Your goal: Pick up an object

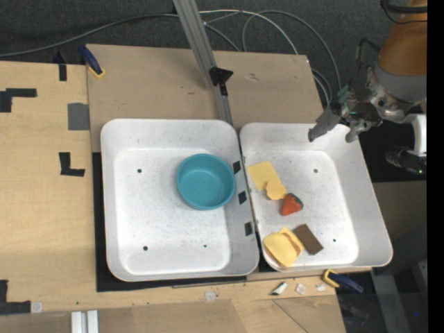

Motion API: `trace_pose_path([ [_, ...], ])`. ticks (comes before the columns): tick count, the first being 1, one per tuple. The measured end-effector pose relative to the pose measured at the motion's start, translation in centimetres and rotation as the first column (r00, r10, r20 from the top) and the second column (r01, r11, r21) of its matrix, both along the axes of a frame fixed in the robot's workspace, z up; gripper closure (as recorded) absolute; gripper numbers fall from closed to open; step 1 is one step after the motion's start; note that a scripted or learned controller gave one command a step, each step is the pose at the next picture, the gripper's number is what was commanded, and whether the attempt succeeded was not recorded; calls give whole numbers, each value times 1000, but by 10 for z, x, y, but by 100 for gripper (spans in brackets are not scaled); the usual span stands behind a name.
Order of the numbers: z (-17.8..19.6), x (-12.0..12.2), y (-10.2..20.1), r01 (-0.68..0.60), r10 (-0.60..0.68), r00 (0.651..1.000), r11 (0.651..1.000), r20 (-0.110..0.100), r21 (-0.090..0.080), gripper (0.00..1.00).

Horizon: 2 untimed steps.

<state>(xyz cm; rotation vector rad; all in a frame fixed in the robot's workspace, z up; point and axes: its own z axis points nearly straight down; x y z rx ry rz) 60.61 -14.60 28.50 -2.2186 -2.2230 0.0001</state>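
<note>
Gripper point(336, 126): jaws apart and empty, poised over the right bin's point(361, 186) far right corner; nearest pickable item, a strawberry point(291, 204), lies mid-bin, toward the camera and leftward of the jaws.

We see two white bins point(125, 255) side by side on a wooden bench point(41, 207), cables point(277, 26) trailing across the dark floor behind, and a grey metal pole point(198, 37) slanting overhead.
</note>
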Motion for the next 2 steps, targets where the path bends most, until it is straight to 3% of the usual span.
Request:
trace_pose_path([
  [1,0,0,0,-1,1,1000,1000,0,0,0],
  [2,-60,1,-8,1,-1,1000,1000,-7,-1,0],
])
